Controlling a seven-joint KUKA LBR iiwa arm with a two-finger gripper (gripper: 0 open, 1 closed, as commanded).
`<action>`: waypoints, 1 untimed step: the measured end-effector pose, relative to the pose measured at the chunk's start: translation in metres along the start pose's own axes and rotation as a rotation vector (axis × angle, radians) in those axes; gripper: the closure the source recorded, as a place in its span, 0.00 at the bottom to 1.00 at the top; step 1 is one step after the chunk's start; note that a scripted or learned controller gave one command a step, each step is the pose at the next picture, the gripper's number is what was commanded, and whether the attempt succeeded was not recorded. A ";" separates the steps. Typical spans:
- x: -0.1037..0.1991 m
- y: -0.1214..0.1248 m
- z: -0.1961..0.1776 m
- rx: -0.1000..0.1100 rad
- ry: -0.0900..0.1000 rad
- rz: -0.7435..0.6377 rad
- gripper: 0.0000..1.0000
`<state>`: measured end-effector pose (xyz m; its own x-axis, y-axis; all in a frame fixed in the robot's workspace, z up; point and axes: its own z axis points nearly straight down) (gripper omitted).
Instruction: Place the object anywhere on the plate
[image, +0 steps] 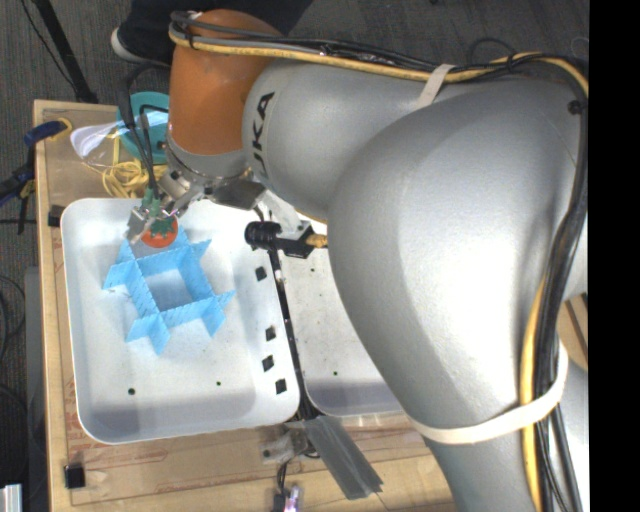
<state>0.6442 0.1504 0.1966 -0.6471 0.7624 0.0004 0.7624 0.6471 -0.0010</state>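
A large grey arm (420, 200) with an orange band reaches from the right across 2 white bins, covering most of the right bin (330, 390). Its gripper (153, 212) hangs low over the far corner of the left bin (150, 400). Whether its fingers are apart or together cannot be told. A small orange-red object (158, 235) sits just below the gripper tip, touching or overlapping the far edge of a blue grid-shaped divider (168, 292). No plate can be made out. The likely risk: the object may catch on the divider's thin walls and slip, or the divider may be dragged along.
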 end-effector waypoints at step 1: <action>-0.047 -0.030 -0.024 0.000 -0.001 0.140 1.00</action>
<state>0.6518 0.0953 0.2206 -0.5339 0.8455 -0.0008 0.8455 0.5339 -0.0011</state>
